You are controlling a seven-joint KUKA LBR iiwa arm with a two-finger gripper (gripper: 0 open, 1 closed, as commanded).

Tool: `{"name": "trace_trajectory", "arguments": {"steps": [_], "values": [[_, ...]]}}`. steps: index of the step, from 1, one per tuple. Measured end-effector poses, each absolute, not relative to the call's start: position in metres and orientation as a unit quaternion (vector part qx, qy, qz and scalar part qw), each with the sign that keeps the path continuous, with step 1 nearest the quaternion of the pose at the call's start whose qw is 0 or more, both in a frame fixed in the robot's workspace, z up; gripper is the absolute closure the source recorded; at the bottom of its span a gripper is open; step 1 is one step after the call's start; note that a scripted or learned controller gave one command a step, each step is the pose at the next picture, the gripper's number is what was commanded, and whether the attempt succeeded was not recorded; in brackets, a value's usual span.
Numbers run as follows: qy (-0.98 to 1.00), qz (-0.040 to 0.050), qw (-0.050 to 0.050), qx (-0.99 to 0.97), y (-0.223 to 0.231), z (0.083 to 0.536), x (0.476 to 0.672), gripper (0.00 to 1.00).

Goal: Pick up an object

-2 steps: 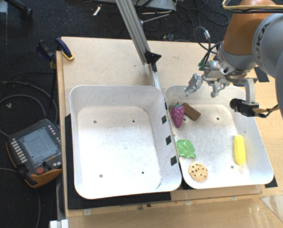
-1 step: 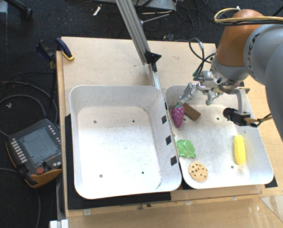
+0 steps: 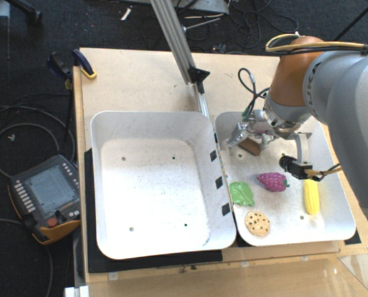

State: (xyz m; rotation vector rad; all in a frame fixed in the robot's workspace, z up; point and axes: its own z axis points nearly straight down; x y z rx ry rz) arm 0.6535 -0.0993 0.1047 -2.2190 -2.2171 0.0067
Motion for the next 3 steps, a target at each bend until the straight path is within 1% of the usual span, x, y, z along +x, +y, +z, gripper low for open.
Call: {"name": "trace_trajectory", "arguments": {"steps": [1, 2, 3], "values": [[-0.707, -0.0008, -0.001, -0.708, -0.099, 0.119, 0.656, 1.0], [-0.708, -0.0025, -0.003, -0.706, -0.098, 0.183, 0.663, 1.0], [-0.708, -0.0013, -0.002, -0.706, -0.098, 0.206, 0.664, 1.0]]}}
